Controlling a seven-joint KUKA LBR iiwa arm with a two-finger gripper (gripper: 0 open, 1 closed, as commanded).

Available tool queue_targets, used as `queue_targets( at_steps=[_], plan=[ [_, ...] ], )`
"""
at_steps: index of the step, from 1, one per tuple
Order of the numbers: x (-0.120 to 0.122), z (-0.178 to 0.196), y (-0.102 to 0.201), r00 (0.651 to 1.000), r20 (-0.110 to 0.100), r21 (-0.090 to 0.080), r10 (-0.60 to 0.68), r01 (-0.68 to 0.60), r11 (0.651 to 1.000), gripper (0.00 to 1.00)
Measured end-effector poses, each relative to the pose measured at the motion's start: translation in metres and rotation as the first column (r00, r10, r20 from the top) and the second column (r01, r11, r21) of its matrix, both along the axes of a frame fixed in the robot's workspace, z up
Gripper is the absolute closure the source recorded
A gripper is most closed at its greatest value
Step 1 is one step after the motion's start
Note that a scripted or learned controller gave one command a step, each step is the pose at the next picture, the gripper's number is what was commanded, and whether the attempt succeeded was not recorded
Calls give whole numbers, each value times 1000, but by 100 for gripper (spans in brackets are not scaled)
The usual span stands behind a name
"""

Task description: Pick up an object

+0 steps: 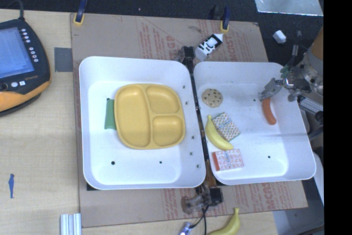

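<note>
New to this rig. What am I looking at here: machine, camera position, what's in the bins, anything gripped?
One camera, fixed above the bench, looks down at a slant on two shallow white bins set side by side. The machine is a robot arm reaching in from the right of the picture; its two-finger gripper hangs over the right bin, just above the upper end of a small sausage. I can't tell from this view whether the fingers are open or shut, and nothing is clearly held.

The right bin also has a cookie, a banana, a checked packet and a red-and-white packet. The left bin holds a yellow divided tray with a green item tucked at its left edge. Outside the bins: a handheld control pad at far left and a second banana by the bottom edge.
</note>
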State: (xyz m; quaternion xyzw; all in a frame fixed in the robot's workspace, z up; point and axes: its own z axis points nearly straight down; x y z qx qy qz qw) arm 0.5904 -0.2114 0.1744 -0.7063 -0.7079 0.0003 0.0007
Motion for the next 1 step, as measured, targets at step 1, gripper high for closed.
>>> queue_targets(
  at_steps=[1],
  plan=[
    [12, -83, 110, 1000, -5, 0, 5, -5, 1000, 0]
  ],
)
